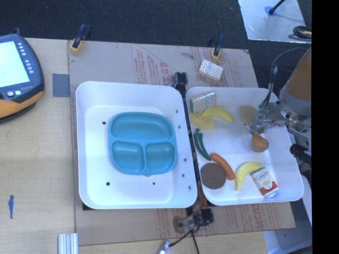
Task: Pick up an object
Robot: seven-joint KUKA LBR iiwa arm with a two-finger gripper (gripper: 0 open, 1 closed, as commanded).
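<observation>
Arm (299, 86) in from right, gripper (260, 125) just above pear (259, 142), right bin (280, 194)

We see the right bin (296, 192) full of toy food. Two bananas: one (219, 113) near the top left, lying flat, another (244, 172) curved near the bottom. A checkered packet (203, 102) sits tilted at the top left corner, touching a yellow piece (201, 123). A green pepper (201, 143) lies along the left wall, a sausage (222, 164) beside a brown round patty (213, 175). A small carton (264, 182) lies bottom right. A brown pear-like piece (259, 142) and a tan disc (247, 114) lie upper right.
</observation>
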